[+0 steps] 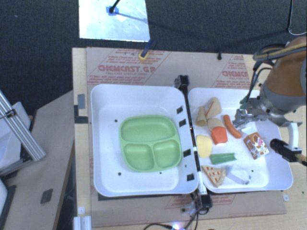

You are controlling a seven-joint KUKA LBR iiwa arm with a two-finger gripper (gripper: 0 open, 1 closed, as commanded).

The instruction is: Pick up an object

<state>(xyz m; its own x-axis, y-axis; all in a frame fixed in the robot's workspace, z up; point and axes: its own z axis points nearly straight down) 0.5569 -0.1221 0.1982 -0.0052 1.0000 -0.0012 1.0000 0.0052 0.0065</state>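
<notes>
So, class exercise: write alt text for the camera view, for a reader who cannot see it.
A grey robot arm's gripper hovers over the right white bin of toy food, beside an orange sausage. The left white bin holds a green divided tray.

You have the green three-compartment plastic tray (149, 143) in the left white bin (103, 128), and in the right white bin (278, 176) the toy foods — orange sausage (232, 126) behind the red-and-white packet (255, 145), green bean (222, 157) behind the pizza slice (214, 175).
</notes>
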